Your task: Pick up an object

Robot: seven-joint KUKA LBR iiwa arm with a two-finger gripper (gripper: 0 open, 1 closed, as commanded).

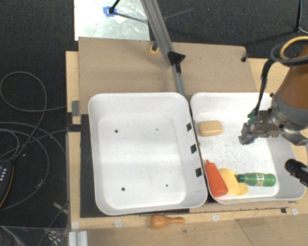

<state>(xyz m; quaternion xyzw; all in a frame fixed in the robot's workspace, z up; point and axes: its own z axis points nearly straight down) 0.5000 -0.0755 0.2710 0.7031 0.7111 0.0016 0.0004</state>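
I count four candidates in the right bin (277,104), any of which would satisfy the task. A tan block (210,128) lies alone near the bin's left wall, with bare floor around it. Along the near wall three more are crowded together: a red bottle (215,178) against the left wall, a yellow piece (232,182) touching it, and a green bottle (256,179) lying on its side with its neck at the yellow piece. I would judge that they sit there because the floor curves up at the rim and things slide into that corner; a grasp there risks nudging a neighbour.

My gripper (246,138) hangs over the middle of the bin, to the right of the block and above the green bottle in the view. I cannot tell whether it is open or closed from this slanted angle, and I see nothing in it. The block looks to me the easier pick, since it stands apart.

The left bin (100,106) lies beside it. A small orange thing (166,220) rests on the bench (123,65) in front of the bins.
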